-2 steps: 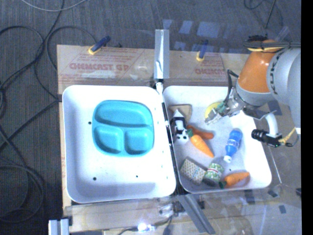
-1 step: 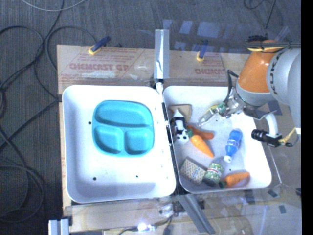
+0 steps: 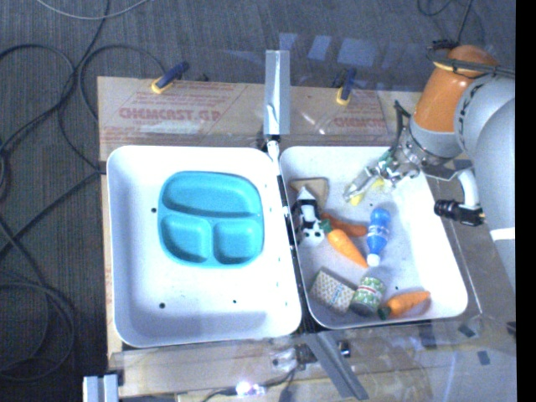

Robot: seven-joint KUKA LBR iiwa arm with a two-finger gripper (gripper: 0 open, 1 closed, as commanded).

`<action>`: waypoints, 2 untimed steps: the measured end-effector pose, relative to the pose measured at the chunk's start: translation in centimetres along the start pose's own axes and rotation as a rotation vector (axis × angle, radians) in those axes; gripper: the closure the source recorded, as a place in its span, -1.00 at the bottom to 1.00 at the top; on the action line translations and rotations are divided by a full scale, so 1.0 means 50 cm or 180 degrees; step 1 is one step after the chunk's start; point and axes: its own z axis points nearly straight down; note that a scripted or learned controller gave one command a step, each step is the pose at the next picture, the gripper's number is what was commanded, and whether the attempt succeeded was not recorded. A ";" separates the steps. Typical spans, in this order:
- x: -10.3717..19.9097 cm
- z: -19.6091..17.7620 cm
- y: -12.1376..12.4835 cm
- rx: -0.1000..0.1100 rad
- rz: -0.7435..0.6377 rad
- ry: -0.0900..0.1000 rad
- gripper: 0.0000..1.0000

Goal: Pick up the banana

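Camera view, single moment, two-bin tabletop (image 3: pixel 193 111).

Item 1, left bin (image 3: pixel 126 249): we log a white shallow bin in the left half of the frame, carrying a blue three-compartment tray (image 3: pixel 212 218).

Item 2, right bin (image 3: pixel 448 258): white, in the right half of the frame. Contents as we read them: a blue bottle (image 3: pixel 378 231) near the centre, an orange carrot (image 3: pixel 345 246) just left of it, a second carrot (image 3: pixel 408 302) at the lower right, a small black-and-white toy (image 3: pixel 307 220) against the left wall, a patterned packet (image 3: pixel 332 291) and a small can (image 3: pixel 368 295) along the lower edge.

Item 3, banana (image 3: pixel 358 193): we make out a small yellow sliver in the upper part of the right bin, directly under the tool; most of it is hidden, so our identification is tentative.

Item 4, gripper (image 3: pixel 381 174): at the upper right of the right bin, below the orange band of the arm (image 3: pixel 444 99). Its jaws sit at or touching the yellow object; we cannot tell whether they are parted or closed, nor whether anything is held.

Step in hand, our judgement: the grasp attempt itself, with the tool lowered onto the target. The next move calls for a firm closure across the fruit's narrow width, then a straight lift clear of the bin wall and the bottle close by. Lift remains to be done.
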 end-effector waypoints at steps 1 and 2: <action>0.007 -0.009 -0.004 0.0049 -0.0009 0.0017 1.00; 0.108 -0.328 0.021 -0.0108 0.0506 -0.0134 1.00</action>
